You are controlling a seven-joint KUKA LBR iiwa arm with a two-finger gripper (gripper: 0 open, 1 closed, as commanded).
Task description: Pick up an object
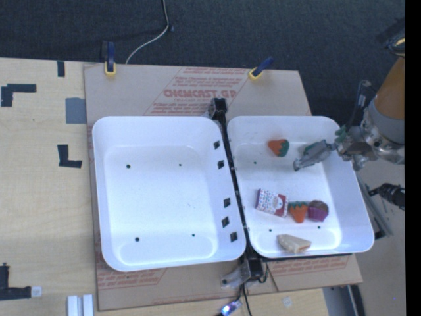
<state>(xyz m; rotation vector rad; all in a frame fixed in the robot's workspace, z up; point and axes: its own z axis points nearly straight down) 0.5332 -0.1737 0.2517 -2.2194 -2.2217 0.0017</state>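
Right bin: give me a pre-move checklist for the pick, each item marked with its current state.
1. Gripper is over the right bin: ok.
2. Nothing between its fingers: ok.
3. Nearest target, the strawberry, lies apart from other items: ok.
4. Red-and-white packet, carrot and purple piece are crowded together, poor for a clean grasp: not ok.
5. Tan wedge lies near the front wall: cannot tell if the fingers fit.
6. Gripper height above the bin floor: cannot tell.
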